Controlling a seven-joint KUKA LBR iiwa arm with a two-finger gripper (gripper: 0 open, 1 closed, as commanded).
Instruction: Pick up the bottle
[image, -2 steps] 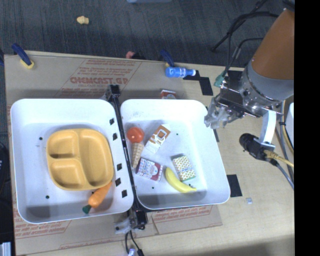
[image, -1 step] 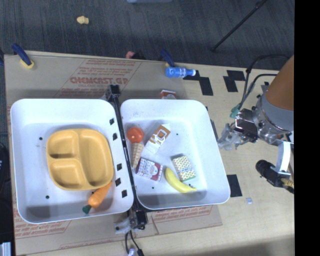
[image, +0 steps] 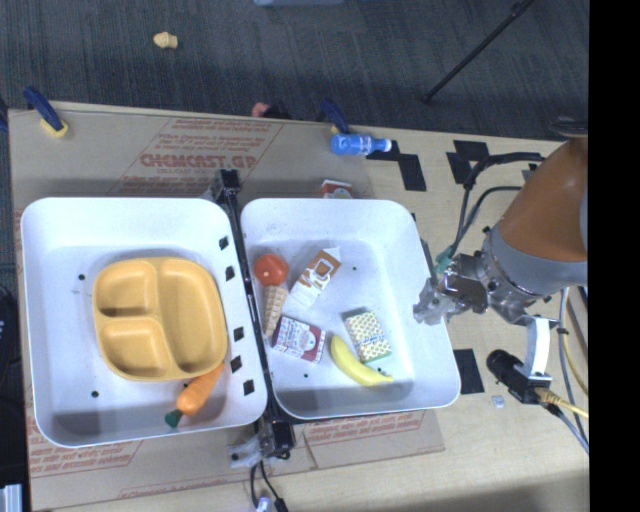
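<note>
A small blue bottle (image: 355, 145) with a white cap lies on its side on the bench, behind the right bin (image: 420, 240) and outside it. My gripper (image: 432, 300) hangs over the bench just off the right rim of that bin, about level with its middle. It is well in front of the bottle and to its right. Nothing shows in its grasp.
The right bin holds a tomato (image: 270, 268), an ice-cream cone (image: 273, 305), a small carton (image: 318, 272), a red-and-white packet (image: 298, 337), a chequered box (image: 367, 335) and a banana (image: 357, 365). In the left bin (image: 40, 300) are a yellow divided plate (image: 158, 317) and a carrot (image: 197, 393).
</note>
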